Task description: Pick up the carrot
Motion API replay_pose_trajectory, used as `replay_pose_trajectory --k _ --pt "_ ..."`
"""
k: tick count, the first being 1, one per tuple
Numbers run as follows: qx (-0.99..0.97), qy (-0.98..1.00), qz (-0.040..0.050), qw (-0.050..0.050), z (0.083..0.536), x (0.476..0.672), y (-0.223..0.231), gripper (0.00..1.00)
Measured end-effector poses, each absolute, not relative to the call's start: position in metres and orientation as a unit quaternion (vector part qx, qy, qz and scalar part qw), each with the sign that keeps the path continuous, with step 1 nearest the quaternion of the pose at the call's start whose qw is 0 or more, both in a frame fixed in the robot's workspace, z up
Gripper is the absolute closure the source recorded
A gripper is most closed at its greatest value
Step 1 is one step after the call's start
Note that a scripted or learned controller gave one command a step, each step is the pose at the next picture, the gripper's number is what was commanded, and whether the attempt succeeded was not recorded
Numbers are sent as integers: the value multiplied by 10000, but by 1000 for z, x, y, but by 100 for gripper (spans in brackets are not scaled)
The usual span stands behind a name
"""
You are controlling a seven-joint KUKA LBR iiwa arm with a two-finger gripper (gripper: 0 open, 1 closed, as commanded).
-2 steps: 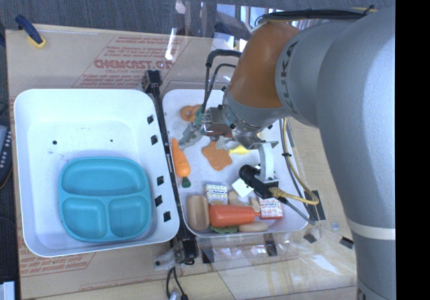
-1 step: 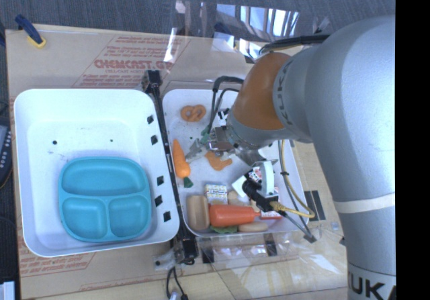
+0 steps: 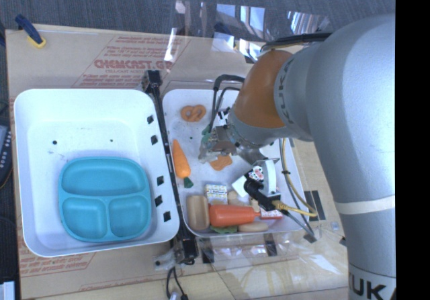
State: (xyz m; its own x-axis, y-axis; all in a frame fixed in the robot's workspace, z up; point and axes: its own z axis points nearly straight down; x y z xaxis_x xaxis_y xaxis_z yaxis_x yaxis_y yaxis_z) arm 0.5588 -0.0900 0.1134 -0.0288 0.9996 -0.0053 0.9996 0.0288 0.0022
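Carrot (image 3: 180, 160): located in the right bin (image 3: 176, 101), lying close along its left wall, lengthwise parallel to that wall, green stub at the near end, orange tip pointing away. Free of neighbours on both long sides.

Pincer (image 3: 216, 147): positioned over the middle of the right bin, to the right of the carrot and apart from it, just beside a small orange piece (image 3: 221, 162). Finger spacing: cannot tell, hidden under the wrist body. Nothing visibly held.

Other contents of the right bin: pretzel-shaped item (image 3: 193, 113) at the far end; a cluster of toy foods at the near end, including a red-orange sausage-like piece (image 3: 232, 214) and a tan block (image 3: 197, 211). Left bin (image 3: 40, 107): holds a blue divided plate (image 3: 104, 198).

Handling estimate: probably a light, rigid plastic toy; smooth, tapered surface, likely to slip toward the thin end under squeeze.

Recommended grasp: across the thick middle section, fingers closing on the long sides. Caution: little clearance between carrot and bin wall for the wall-side finger.
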Motion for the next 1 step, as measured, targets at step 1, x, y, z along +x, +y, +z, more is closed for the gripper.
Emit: replay_pose_trajectory --k 1 --pt "8148 5798 -1 -7 192 524 -36 100"
